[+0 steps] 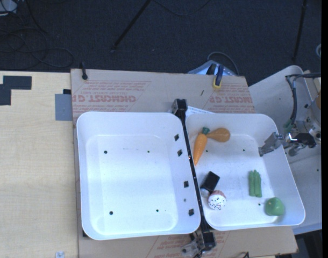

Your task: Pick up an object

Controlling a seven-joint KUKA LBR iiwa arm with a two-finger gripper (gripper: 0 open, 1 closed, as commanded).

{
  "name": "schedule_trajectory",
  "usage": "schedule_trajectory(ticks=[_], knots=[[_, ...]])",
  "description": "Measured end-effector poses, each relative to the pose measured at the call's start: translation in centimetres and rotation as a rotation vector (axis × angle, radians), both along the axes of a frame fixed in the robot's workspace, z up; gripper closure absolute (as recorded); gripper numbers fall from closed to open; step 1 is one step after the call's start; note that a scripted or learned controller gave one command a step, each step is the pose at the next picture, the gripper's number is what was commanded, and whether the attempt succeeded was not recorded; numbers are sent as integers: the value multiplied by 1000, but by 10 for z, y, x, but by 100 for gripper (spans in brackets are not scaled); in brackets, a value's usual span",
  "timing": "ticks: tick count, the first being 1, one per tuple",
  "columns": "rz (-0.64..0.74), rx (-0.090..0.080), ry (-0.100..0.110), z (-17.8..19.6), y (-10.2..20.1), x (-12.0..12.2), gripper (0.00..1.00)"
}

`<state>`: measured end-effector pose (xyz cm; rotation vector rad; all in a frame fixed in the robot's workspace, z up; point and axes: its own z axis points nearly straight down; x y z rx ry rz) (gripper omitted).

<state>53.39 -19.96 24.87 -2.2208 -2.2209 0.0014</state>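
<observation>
five small things lie in the right bin (pixel 271 123), none taken yet.
the pincer (pixel 282 142) hangs at that bin's right rim, pinching nothing; whether it is spread, i cannot tell. the orange carrot (pixel 199 145) lies near the divider, touching a tan piece (pixel 219 135). it looks light, stiff and smooth, likely slippery: best taken across its thick middle, judged by shape.

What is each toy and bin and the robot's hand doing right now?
carrot: lying in the right bin, by the divider.
orange pear-shaped toy: lying beside the carrot's top.
black block: lying tilted.
white speckled ball: resting against the black block.
green stick: lying flat.
green ball: resting in the corner.
gripper: over the right bin's right rim, holding nothing.
</observation>
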Motion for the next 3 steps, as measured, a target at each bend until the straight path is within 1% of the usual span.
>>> schedule_trajectory(ticks=[1,2,3], knots=[[-1,4,10,-140,-13,-35,0],[-7,2,3,-123,-16,-33,100],[3,-2,-8,-59,-10,28,100]])
